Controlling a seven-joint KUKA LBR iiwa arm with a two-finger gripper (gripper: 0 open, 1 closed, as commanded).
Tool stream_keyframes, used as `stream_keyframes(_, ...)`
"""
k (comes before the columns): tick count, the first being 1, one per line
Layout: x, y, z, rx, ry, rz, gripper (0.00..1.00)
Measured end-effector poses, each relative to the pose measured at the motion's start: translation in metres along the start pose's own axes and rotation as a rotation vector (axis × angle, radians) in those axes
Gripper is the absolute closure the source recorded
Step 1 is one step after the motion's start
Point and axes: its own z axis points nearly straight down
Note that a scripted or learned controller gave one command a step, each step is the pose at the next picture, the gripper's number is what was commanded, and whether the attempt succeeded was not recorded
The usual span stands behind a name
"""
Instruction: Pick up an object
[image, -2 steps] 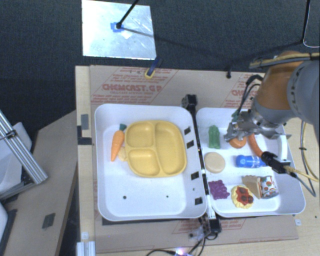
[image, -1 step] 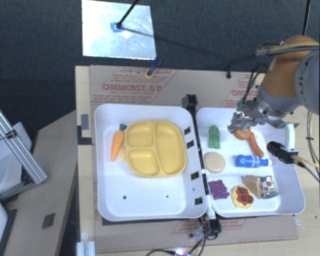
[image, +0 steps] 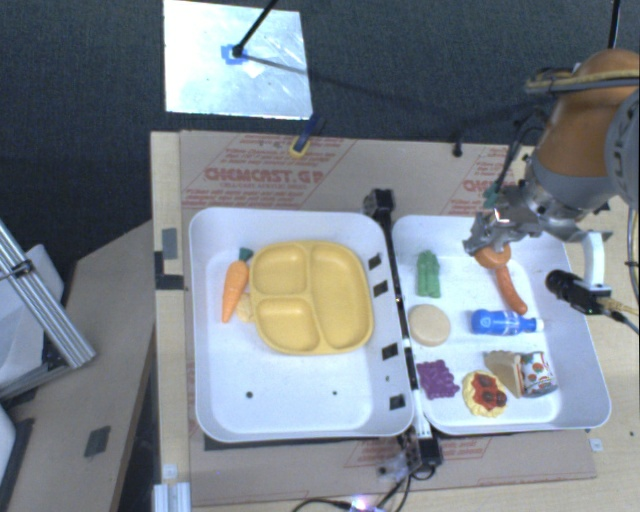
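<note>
Hovering over the far edge of the right bin (image: 598, 400), the claw (image: 487, 243) is sitting right at the top end of an orange sausage (image: 505, 280), which is lying slantwise on the bin floor near the far right corner. Whether the claw is clamping it cannot be told from this angle. Judging by this, the pick is only getting under way: the sausage is resting in the bin, and gripping and lifting are left. A blue bottle (image: 504, 323) is lying just beside it toward the near edge.
</note>
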Motion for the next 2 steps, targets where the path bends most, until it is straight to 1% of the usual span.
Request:
stream_keyframes(1,0.027,-0.041,0.011,0.006,0.001,0.000,1.00)
stream_keyframes(2,0.039,-0.054,-0.006,0.003,0.001,-0.001,1.00)
